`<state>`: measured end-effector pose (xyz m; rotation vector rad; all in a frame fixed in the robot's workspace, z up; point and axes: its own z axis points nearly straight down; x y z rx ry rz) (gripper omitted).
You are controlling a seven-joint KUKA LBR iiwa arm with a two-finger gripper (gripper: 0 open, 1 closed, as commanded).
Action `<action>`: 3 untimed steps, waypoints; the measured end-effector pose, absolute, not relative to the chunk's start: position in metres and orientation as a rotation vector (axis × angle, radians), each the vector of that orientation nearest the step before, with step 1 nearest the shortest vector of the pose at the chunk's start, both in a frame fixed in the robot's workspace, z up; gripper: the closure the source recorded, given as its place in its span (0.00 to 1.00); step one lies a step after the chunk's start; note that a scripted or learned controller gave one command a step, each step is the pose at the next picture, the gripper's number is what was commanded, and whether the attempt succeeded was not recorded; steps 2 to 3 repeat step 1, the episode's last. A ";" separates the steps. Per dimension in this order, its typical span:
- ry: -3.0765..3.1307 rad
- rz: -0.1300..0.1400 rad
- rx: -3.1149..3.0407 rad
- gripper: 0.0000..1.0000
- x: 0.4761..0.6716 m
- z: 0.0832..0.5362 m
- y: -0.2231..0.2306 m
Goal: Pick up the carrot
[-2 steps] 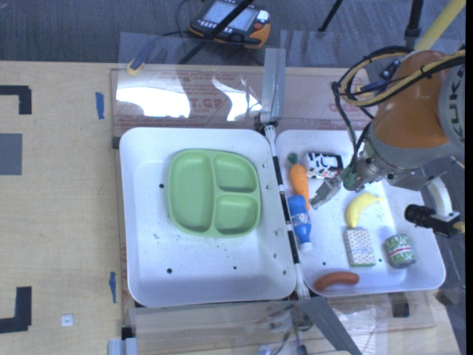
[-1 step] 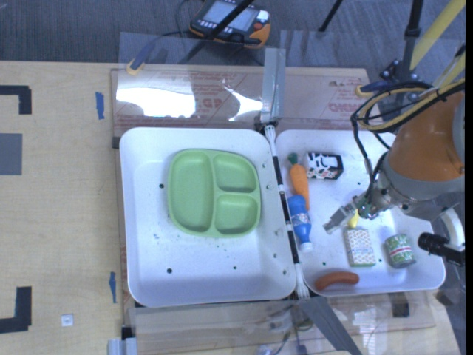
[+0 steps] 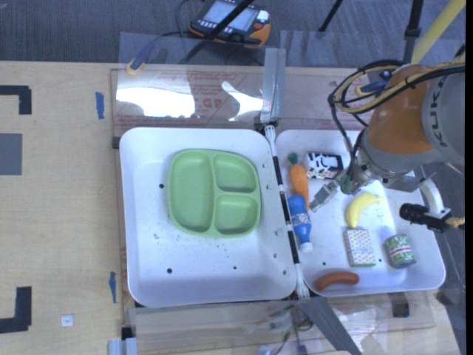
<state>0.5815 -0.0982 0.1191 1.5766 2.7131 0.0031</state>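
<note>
So the worktop (image 3: 59, 220) is pale wood-look laminate with a few black corner marks along its left side and bits of blue tape (image 3: 100, 104) stuck near the bins. Past its far edge at 12 o'clock there's grey carpet, some black tripod legs and a yellow pole, plus a small handheld controller (image 3: 229, 19) with a screen lying on the floor. A clear plastic sheet (image 3: 188, 95) sits just behind the bins and throws a lot of glare.

The left bin (image 3: 148, 272) holds a green divided plate (image 3: 215, 192) and some dark specks. The right bin (image 3: 429, 272) has the clutter: the carrot (image 3: 297, 177) lies near the bin's left wall toward 11 o'clock, with a blue bottle (image 3: 299, 220) touching its lower end. A black and white cow-pattern toy (image 3: 322, 164) is just at 2 o'clock from the carrot. A banana (image 3: 359, 206) sits mid-bin, a patterned sponge-like block (image 3: 360, 246) below it, a green-labelled can (image 3: 399, 250) at 3 o'clock from that, and a sausage (image 3: 337, 279) near the front rim.

The arm comes in from 3 o'clock, and the pincer (image 3: 323, 195) hangs between carrot and banana, near the carrot but apart from it. Whether it's released or clenched, I honestly can't tell.
</note>
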 end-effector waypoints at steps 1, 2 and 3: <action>2.806 0.003 1.399 0.00 0.603 0.088 -0.108; 2.806 0.003 1.399 0.00 0.603 0.088 -0.108; 2.806 0.003 1.399 0.00 0.603 0.088 -0.108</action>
